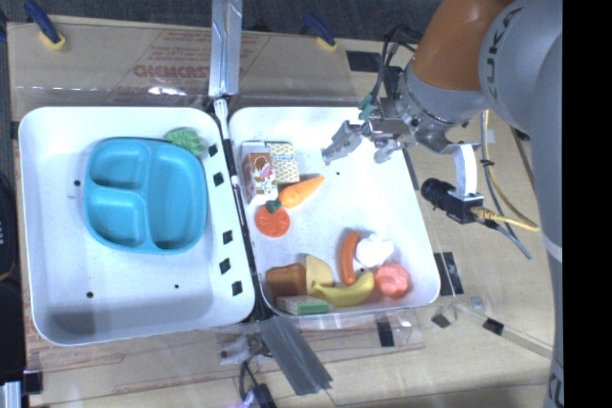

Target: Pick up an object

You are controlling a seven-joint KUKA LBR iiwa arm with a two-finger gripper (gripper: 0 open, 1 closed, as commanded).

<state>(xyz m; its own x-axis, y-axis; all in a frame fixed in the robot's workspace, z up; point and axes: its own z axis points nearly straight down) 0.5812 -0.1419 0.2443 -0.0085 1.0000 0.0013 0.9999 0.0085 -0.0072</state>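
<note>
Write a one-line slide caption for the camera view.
Grey-and-orange arm's gripper hovers open over the right white bin of toy food, above the orange toy carrot; blue divided tray in left bin.

- The one camera hung above the bench and looked down at a slant, so the far edge of the bench lay toward the top of the picture and the near edge toward the bottom.
- It stood far enough off to take in both white bins whole: the left bin [38, 234] and the right bin [406, 205], side by side across the middle.
- Dark floor showed beyond the bench at the top, and bare benchtop [497, 368] at the lower right.
- The arm [497, 24] came in from the right side and loomed large there, being nearer the lens than the bins.
- With a single view, nothing was shared with another.
</note>
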